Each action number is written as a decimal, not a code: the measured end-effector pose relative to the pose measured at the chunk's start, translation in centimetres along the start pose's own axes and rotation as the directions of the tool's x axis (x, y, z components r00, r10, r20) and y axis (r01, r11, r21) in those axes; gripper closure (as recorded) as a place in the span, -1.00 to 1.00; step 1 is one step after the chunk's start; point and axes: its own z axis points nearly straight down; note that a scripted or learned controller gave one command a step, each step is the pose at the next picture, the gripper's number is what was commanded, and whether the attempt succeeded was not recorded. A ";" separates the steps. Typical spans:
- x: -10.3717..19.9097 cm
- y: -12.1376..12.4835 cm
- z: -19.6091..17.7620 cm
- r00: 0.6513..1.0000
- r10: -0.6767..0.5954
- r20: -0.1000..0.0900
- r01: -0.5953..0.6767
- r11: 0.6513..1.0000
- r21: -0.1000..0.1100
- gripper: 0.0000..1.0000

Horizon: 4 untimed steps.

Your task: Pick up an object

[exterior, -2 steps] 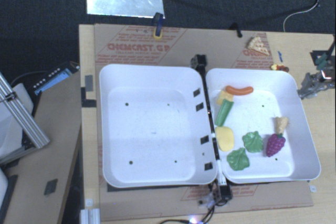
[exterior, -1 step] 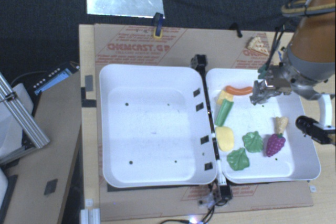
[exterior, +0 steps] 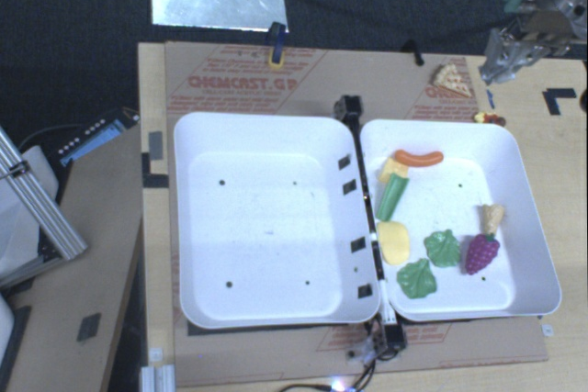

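In the right bin (exterior: 531,208), close to its far wall: an orange sausage (exterior: 418,158), lying flat on the white floor, just beside the yellow tip of a green-and-yellow vegetable (exterior: 393,188) and well apart from the grapes (exterior: 481,252), the two green leaves (exterior: 442,248) and the yellow lump (exterior: 393,243) nearer the front.

Probably a light, hollow plastic toy: stiff, smooth, not fragile, but apt to roll or slip out of a loose pinch. Best taken across the middle, on the two long sides, where the body looks evenly thick and nothing crowds it; worth avoiding the left end, close to the vegetable.

Long axis running left to right across the view, roughly along the far wall, with a slight bow; ends alike, so no real front or back.

At the upper right, over the bench (exterior: 239,78) and beyond the bin: the gripper (exterior: 505,58), well apart from the sausage. Nothing seen in its grasp; wide or narrow, cannot tell.
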 end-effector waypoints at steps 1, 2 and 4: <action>-1.8 5.9 -1.0 1.000 0.006 0.001 -0.006 1.000 0.016 1.00; -0.4 9.5 -3.9 1.000 0.001 0.000 -0.001 1.000 0.016 1.00; 4.3 9.4 -5.9 1.000 0.001 -0.002 -0.001 1.000 0.020 1.00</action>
